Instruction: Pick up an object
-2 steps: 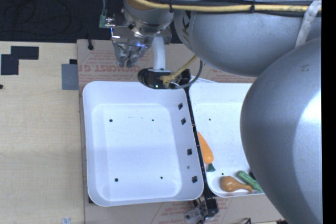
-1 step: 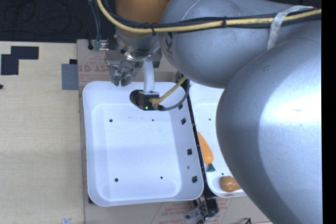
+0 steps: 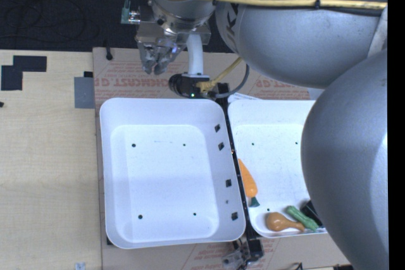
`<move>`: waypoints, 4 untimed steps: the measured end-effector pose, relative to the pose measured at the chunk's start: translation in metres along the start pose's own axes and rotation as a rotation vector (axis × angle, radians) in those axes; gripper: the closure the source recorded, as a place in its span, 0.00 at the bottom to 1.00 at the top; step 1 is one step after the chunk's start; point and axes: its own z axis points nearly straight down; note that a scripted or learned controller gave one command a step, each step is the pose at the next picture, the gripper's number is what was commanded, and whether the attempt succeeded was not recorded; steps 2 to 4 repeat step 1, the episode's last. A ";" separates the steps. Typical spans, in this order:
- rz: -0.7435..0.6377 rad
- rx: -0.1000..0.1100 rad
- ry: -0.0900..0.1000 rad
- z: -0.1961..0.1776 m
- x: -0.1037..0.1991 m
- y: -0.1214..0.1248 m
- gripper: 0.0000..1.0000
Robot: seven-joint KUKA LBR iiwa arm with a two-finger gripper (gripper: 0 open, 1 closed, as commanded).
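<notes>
A: Start at the left. What is in the left bin (image 3: 166, 177)?

B: I see only its white floor with a few small dark dots. The gripper (image 3: 157, 60) hangs beyond that bin's far rim, near its twelve o'clock, over the cardboard. Nothing sits between its fingers. Whether they are spread or pressed together I cannot tell; they read as one dark cluster.

A: And the things to pick?

B: All in the right bin (image 3: 272, 136), bunched at its near edge. An orange carrot-like piece (image 3: 248, 179) lies against the divider wall, long axis running roughly from eleven to five o'clock. Nearer the front sits a tan gourd-shaped toy (image 3: 281, 222), lying about nine to three, and just beside it a green piece (image 3: 302, 218) slanting from ten to four. A dark item (image 3: 312, 212) past the green one is mostly hidden by the arm (image 3: 342, 136).

A: So which way from the tool?

B: Every candidate lies at about five o'clock from the gripper, well apart, across the corner of the left bin and over the divider. I'd judge the orange piece the nearest, though hugging the wall may make it awkward to straddle.
</notes>
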 end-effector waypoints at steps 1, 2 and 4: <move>0.001 0.018 -0.007 0.085 0.001 -0.003 1.00; 0.001 0.018 -0.007 0.085 0.001 -0.003 1.00; 0.001 0.018 -0.007 0.085 0.001 -0.003 1.00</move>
